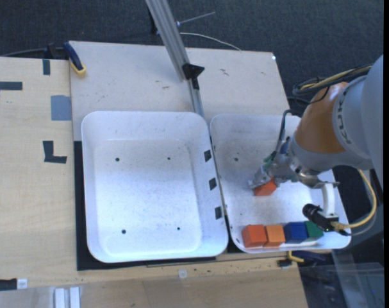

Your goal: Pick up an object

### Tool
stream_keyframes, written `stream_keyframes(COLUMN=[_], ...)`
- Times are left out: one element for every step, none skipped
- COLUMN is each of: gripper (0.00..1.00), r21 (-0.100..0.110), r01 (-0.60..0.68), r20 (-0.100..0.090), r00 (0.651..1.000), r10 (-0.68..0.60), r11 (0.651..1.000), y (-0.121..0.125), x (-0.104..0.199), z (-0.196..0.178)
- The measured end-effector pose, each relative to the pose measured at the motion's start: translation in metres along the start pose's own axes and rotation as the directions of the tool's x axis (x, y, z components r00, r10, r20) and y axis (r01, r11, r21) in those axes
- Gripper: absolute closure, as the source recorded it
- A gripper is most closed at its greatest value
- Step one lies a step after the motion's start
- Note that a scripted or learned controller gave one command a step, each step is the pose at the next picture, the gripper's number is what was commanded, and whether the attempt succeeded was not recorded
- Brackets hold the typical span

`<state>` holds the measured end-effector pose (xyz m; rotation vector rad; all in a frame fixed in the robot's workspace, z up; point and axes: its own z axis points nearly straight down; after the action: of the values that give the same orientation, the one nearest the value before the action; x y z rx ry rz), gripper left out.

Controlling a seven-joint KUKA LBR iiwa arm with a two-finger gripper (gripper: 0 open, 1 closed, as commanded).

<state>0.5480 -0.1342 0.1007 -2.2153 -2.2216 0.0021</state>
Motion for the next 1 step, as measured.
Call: stream_keyframes(gripper=[1.0], r21=[-0.008], r01=[0.005], r20=[0.0], r00=[1.0], r10=[-0.005], r11=[1.0], y=[-0.0266], x=[0.0732], z=[-0.095])
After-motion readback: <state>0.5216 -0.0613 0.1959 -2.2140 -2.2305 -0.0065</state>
